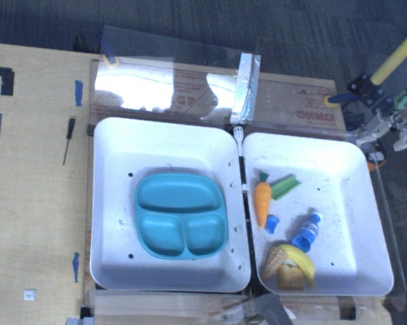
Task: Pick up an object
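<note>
Gripper point(392, 134) outside right bin point(345, 160) rim; far corner bare

Arm: reaches in at the upper right of the camera view.
Gripper point(383, 135): at the arm's end, a pale metallic assembly, raised.
Wrist: cluttered with fittings; finer pose too small to read.

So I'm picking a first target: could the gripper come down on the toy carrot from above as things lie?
Probably yes. The carrot lies uncovered in the right bin with nothing over it. A green piece touches its leafy end and a small blue block sits by its tip, so a wide grasp may bump those.
</note>
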You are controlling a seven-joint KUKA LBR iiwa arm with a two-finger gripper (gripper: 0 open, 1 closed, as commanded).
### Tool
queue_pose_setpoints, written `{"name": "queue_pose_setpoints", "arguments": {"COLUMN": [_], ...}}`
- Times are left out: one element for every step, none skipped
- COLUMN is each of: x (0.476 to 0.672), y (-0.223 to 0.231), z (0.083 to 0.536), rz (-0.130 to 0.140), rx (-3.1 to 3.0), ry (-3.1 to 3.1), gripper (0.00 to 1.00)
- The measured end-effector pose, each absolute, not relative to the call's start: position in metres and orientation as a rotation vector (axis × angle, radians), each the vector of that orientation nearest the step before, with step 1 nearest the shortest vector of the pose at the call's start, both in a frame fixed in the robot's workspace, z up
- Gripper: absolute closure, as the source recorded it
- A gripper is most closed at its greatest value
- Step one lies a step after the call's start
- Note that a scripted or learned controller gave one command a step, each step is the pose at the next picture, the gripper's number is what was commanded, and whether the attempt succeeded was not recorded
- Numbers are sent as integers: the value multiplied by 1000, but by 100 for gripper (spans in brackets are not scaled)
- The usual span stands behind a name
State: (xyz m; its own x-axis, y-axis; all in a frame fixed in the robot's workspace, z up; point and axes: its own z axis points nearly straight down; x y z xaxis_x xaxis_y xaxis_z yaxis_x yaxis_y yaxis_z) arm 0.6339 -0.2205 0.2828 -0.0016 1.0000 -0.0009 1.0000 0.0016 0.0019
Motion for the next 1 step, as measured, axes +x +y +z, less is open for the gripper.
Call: {"name": "queue_pose_setpoints", "arguments": {"x": [592], "y": [-196], "z": [147], "rz": [-7], "rx": [2311], "ry": [2139], "gripper": [0]}}
